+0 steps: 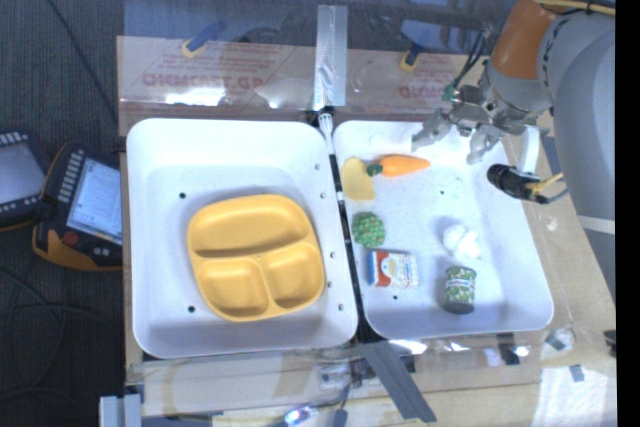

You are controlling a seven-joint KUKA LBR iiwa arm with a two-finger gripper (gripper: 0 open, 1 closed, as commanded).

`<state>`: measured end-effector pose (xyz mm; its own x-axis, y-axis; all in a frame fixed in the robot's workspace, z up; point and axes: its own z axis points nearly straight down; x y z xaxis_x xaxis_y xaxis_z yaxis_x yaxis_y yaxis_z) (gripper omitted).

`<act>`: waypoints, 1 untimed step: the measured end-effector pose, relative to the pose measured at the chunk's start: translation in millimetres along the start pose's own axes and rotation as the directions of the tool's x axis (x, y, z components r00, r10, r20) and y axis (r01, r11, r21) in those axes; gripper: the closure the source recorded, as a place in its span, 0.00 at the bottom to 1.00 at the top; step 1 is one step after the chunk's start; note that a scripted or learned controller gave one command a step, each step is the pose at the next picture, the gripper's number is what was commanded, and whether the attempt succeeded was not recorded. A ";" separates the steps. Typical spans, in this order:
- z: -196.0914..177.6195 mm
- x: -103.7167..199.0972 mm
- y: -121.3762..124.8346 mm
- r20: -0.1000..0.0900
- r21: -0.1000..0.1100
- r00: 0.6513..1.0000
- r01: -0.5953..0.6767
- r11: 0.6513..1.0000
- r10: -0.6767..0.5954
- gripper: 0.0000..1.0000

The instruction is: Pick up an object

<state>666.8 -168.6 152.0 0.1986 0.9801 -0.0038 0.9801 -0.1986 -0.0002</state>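
The metal two-finger gripper (459, 132) is hanging wide open, holding nothing, just right of the orange plastic carrot (405, 165).

Lying flat in right bin (520, 245): orange carrot (404, 165), yellow piece (357, 179), green ball (368, 229), white carton (392, 269), white lump (461, 239), green can (459, 288).

My arm (575, 65) reaches in from the right, orange band above the wrist, and my gripper (458, 137) hangs with fingers spread, holding nothing.
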 end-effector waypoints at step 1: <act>63.6 -24.6 4.2 0.001 -0.002 0.999 0.043 0.999 -0.043 0.00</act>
<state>665.9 -193.7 88.5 0.1562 0.9877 -0.0045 0.9877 -0.1562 0.0013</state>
